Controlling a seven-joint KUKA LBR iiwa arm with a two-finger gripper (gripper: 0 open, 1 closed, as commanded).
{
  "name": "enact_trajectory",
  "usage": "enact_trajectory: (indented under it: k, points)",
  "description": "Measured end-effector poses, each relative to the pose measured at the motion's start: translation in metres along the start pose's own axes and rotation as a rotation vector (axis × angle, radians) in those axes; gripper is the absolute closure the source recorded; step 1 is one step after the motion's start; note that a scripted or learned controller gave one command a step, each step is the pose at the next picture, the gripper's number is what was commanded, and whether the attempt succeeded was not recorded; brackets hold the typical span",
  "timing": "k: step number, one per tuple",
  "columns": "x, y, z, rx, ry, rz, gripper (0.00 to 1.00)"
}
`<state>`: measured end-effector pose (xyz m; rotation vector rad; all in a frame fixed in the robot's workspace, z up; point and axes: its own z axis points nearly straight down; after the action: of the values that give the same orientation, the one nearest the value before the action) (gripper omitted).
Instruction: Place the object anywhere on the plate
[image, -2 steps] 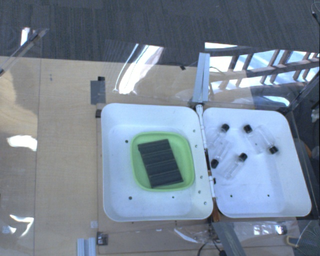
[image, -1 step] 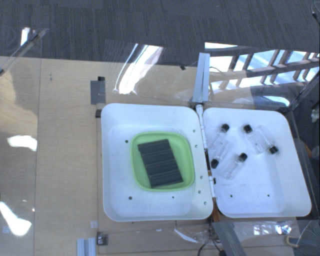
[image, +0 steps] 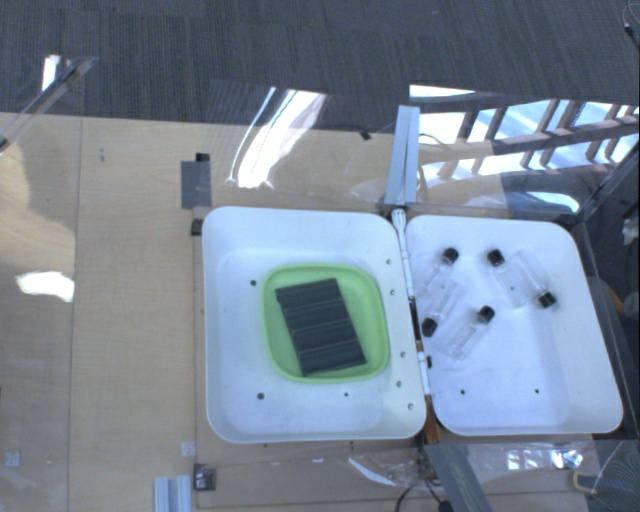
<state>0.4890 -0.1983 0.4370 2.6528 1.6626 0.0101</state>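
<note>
A dark ribbed rectangular block (image: 320, 327) lies flat on a square lime-green plate (image: 373, 300), turned slightly off the plate's edges and covering much of its middle. The plate sits inside the left white bin (image: 230, 330), a little left of the frame's centre. Just to the right, the right white bin (image: 590, 360) touches the left one along a shared seam and holds clear plastic bottles with black caps (image: 486, 314) (five caps can be counted, though the clear bodies are hard to separate from the white floor). Both bins rest on a pale wooden tabletop (image: 100, 300). A grey metal post (image: 404, 155) stands just above the seam.
</note>
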Motion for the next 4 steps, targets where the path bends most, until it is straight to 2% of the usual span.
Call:
enact_trajectory:
  k: [4]
  points:
    - [0.0, 0.0, 0.0, 0.0, 0.0, 0.0, 0.0]
